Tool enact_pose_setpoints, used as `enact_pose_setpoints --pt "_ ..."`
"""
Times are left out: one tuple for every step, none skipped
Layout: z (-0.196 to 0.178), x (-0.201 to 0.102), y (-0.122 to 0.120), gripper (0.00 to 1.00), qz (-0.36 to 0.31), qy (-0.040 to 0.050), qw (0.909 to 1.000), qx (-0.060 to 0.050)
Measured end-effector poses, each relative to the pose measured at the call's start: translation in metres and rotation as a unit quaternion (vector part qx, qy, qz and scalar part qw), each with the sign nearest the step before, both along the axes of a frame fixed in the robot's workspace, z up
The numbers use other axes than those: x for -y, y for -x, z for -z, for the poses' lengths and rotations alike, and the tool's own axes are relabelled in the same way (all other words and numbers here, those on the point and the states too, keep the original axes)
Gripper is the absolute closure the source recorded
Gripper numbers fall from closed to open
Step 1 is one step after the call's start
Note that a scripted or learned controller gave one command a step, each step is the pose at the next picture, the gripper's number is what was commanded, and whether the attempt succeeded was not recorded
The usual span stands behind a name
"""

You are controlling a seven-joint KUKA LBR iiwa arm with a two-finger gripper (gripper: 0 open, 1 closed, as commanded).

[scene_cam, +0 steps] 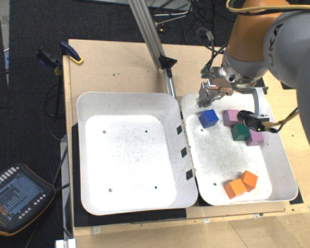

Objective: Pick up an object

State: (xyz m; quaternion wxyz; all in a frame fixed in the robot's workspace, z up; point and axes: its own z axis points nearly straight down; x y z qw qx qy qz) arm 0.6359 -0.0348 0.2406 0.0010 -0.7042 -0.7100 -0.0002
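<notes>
Gripper (207, 98) poised just above blue block (208, 118) at far end of right bin (279, 187); finger state cannot be told (nothing seen held). Centre over block, descend straight, avoid bin wall.

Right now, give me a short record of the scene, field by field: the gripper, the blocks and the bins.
gripper: above the right bin's far end, just beyond the blue block
blue block: right bin, far left part
green block: between two purple blocks
orange blocks: two, near end, touching
right bin
left bin
</notes>
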Motion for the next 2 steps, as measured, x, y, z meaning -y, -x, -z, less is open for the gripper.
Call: enact_pose_setpoints --pt "-0.008 -0.059 -0.007 1.00 0.000 -0.0002 1.0000 0.002" --pt "0.008 -0.114 -0.015 1.00 0.002 0.0002 1.0000 0.001"
